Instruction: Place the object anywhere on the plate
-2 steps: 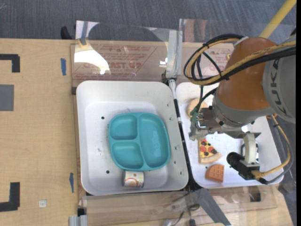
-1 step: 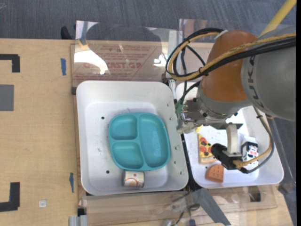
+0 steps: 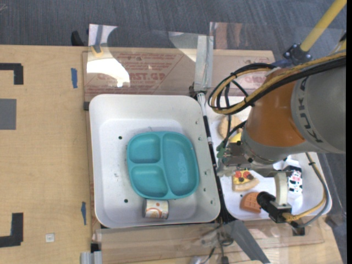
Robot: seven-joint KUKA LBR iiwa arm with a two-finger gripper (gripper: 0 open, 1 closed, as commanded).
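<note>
I see my arm point(image 3: 297, 114) hanging over the right bin point(image 3: 322, 202), hiding my gripper, so I cannot tell its state. Small toy food pieces, one like a cake slice point(image 3: 242, 179) and an orange one point(image 3: 250, 201), lie in that bin. The teal divided plate point(image 3: 163, 165) sits in the left bin point(image 3: 104, 147), a small cup point(image 3: 157, 208) beside it. My worry: a blind grasp may miss or carry nothing across.

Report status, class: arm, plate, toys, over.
Arm over right bin. Teal plate in left bin. Toy food beneath arm; cup beside plate.
</note>
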